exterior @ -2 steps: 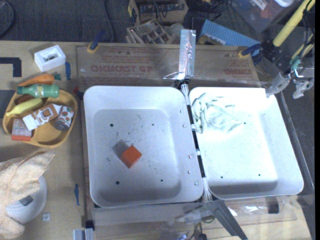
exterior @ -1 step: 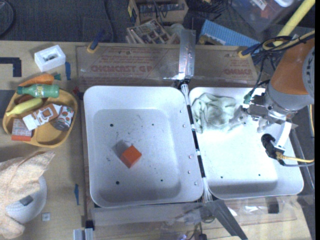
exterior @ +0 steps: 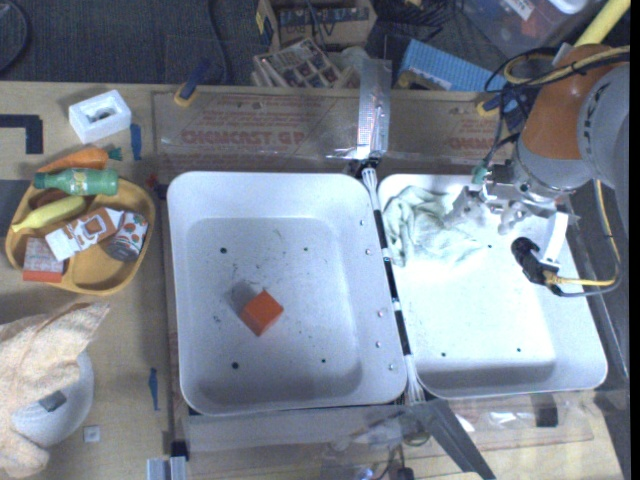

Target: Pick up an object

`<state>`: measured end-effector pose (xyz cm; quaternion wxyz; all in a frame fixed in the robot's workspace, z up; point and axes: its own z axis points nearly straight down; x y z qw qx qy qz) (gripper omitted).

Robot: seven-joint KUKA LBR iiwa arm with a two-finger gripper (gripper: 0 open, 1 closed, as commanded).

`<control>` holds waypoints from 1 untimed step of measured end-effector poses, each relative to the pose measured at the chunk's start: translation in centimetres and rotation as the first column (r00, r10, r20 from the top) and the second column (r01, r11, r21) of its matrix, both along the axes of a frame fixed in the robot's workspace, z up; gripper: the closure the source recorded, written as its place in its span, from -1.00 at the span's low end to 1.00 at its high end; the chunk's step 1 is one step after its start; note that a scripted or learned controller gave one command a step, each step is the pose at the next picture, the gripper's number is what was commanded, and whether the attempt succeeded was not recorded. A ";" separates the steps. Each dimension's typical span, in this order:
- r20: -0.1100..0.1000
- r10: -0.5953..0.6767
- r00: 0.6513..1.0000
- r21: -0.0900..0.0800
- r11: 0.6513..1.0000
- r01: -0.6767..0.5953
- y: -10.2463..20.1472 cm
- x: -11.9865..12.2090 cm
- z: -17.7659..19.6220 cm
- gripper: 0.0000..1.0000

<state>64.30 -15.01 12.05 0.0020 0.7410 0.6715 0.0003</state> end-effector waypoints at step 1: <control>0.000 0.055 0.998 -0.001 0.998 -0.055 -4.9 1.9 1.1 -1.00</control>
